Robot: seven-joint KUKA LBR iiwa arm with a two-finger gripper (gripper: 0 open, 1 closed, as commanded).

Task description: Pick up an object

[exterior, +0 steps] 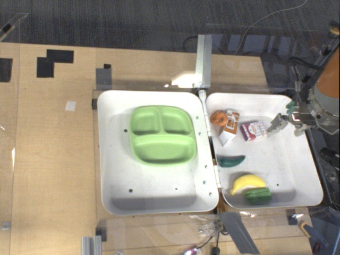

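i count two shallow white bins on my wooden bench: the left bin [111, 158] holds one matte green divided plate [162, 134]. the right bin [305, 163] holds five things: an orange-brown packet [226, 121], a small purple carton [253, 130], a dark green pepper [231, 161], a smooth yellow banana [247, 183] touching a green block [258, 195]. my gripper [287, 125] hangs with its fingers apart, just beside the carton, clamping nothing. dark carpet lies beyond.

A green divided tray [162, 135] lies in the left bin [114, 195]. The right bin [297, 193] holds cartons [253, 130], a dark green pepper [231, 161] and a banana [247, 183]. The gripper [287, 123] sits at the frame's right, fingers spread.
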